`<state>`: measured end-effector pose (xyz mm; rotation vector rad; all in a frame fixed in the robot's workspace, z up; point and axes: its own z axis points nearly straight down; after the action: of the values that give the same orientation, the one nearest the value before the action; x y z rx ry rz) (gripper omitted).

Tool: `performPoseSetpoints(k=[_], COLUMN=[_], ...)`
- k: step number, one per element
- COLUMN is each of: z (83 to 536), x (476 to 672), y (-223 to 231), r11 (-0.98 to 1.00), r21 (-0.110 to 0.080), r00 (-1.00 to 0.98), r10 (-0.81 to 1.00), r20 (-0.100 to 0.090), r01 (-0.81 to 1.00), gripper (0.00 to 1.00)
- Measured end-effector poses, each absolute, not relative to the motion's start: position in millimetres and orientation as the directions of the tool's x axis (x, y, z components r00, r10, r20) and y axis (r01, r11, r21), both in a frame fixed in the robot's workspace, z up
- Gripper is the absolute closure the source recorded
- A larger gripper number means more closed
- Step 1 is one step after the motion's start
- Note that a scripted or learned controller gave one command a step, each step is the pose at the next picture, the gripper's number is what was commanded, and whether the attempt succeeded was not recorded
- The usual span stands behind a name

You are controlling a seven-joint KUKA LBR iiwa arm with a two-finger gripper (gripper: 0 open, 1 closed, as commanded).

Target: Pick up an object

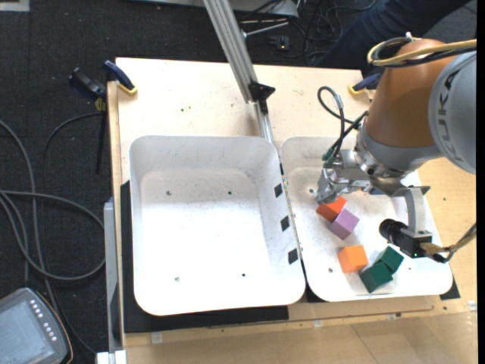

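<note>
A small red-orange block (330,209) lies in the right white bin (424,283), near its middle, turned at a slant. A lilac cube (345,223) touches its lower right side. Nearer the bin's front edge sits an orange cube (352,258), and just right of it a dark green block (381,269), tilted, close to the front right corner.

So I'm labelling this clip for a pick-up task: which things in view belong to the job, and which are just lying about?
Part of the job:
- pincer, low over the right bin
- red block, directly under it
- purple block
- orange block
- green block

Just lying about:
- left bin
- clamps at the bench's back edge
- metal pole
- floor cables
</note>
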<state>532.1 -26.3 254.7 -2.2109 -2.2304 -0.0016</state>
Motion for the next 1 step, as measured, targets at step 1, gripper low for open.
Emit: performPoseSetpoints(k=[1], z=[249.1], x=[531.0], y=[35.5], r11=[0.009], r21=[-0.001], r00=[-0.009], r10=[1.000], r20=[0.002], r01=[1.000], gripper=[1.00])
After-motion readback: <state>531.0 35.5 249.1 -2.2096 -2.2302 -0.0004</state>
